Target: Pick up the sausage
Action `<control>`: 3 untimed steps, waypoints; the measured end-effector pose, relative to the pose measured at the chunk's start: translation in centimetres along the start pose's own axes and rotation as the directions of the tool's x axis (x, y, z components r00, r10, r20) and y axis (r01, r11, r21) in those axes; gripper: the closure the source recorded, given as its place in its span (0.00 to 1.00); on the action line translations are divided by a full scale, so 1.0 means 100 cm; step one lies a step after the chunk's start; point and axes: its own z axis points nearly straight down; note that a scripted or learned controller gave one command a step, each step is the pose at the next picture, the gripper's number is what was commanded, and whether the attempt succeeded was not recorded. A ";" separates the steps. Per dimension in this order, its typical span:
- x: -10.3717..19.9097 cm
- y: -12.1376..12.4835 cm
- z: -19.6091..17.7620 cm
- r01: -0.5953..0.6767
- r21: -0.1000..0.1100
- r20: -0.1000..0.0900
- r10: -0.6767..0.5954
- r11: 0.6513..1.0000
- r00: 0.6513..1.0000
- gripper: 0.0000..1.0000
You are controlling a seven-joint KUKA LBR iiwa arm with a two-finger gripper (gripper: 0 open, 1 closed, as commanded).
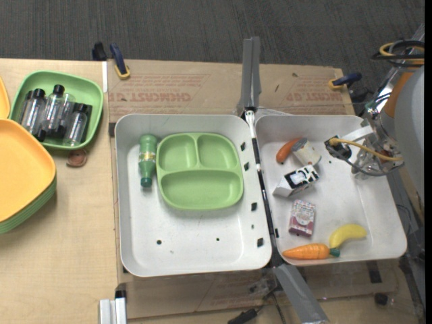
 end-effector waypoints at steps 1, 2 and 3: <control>-0.061 -0.010 -0.005 0.128 0.000 -0.001 -0.128 0.992 0.992 1.00; -0.115 -0.023 0.007 0.219 0.004 -0.001 -0.219 0.976 0.976 1.00; -0.060 -0.011 -0.125 -0.001 -0.002 -0.001 0.001 1.000 1.000 1.00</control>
